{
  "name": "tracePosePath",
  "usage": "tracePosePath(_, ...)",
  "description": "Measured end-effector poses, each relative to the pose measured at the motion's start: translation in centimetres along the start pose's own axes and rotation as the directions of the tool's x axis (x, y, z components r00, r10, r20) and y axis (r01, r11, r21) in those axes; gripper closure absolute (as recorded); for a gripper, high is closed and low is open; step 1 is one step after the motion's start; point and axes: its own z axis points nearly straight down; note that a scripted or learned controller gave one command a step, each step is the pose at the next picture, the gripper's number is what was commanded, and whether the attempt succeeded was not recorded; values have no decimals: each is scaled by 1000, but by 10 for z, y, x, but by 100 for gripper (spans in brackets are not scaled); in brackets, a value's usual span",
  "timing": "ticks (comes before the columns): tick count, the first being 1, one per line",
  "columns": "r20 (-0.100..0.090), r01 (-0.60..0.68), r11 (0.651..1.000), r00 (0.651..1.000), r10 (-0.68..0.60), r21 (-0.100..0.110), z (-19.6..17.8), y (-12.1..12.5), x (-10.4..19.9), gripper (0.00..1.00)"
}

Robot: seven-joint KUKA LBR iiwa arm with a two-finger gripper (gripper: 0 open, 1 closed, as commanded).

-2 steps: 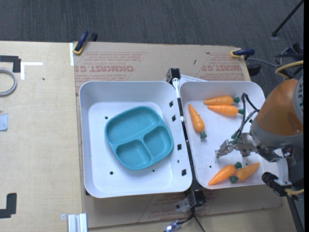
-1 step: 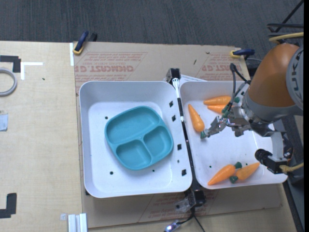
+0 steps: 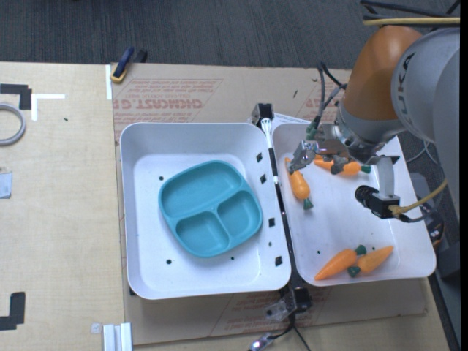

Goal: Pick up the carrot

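Several orange carrots with green tops lie in the right bin (image 3: 329,225). One carrot (image 3: 299,185) lies near the bin's left wall, pointing toward the back. My gripper (image 3: 301,157) hangs just behind this carrot's upper end, close above it, and nothing shows held in it. A second carrot (image 3: 346,168) lies partly under the wrist at the back of the bin. Two more carrots (image 3: 336,264) (image 3: 375,259) lie side by side near the front right corner.
The left bin (image 3: 139,218) holds a teal divided plate (image 3: 210,208). A clamp (image 3: 262,113) sits where the two bins meet at the back. The grey and orange arm covers the right bin's back right corner.
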Motion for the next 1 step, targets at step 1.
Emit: tracePosePath(1, 0, 0, 1000, 1000, 0, 0, 0, 0, 0, 0)
